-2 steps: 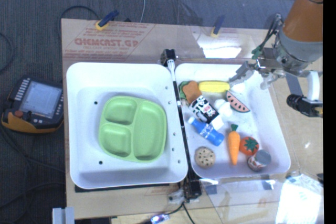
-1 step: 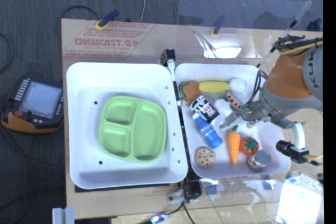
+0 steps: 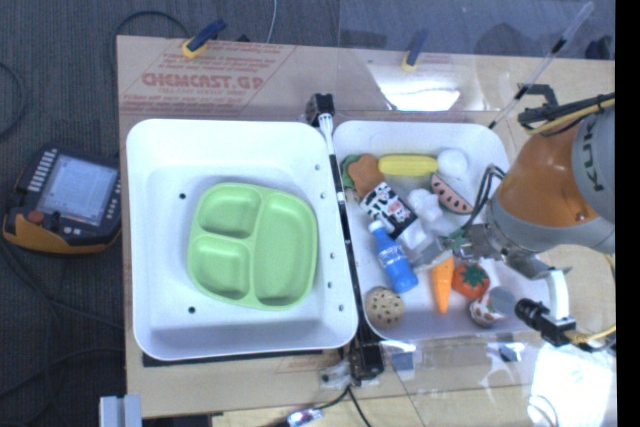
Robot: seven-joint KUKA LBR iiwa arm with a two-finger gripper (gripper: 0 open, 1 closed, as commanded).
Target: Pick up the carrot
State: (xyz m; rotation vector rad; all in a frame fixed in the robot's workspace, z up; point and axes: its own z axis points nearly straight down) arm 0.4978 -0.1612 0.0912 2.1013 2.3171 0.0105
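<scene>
1. The carrot point(image 3: 441, 286) is lying in the right-hand white bin point(image 3: 480, 137), toward its near edge, with its point aimed at the front wall. It is resting on the bin floor and is not being lifted.
2. Neighbouring items are crowding it: a blue bottle point(image 3: 392, 258) is lying just to its left, a red tomato-like toy point(image 3: 470, 280) is sitting just beside it on the right, and a cookie point(image 3: 383, 306) is resting near its tip.
3. The arm point(image 3: 545, 190) is reaching in from the right, its orange band hanging over the right half of this bin. The gripper point(image 3: 470, 245) is sitting just above and to the right of the carrot's thick end; its opening state cannot be told from this view.
4. Nothing is showing between the gripper's tips, so the grasp is judged as not yet made.
5. The left-hand bin point(image 3: 150, 245) is holding a green divided plate point(image 3: 252, 245) and is playing no part here.
6. Remaining work, as a judgement: aligning over the carrot, descending, closing on it, and raising it clear.
</scene>
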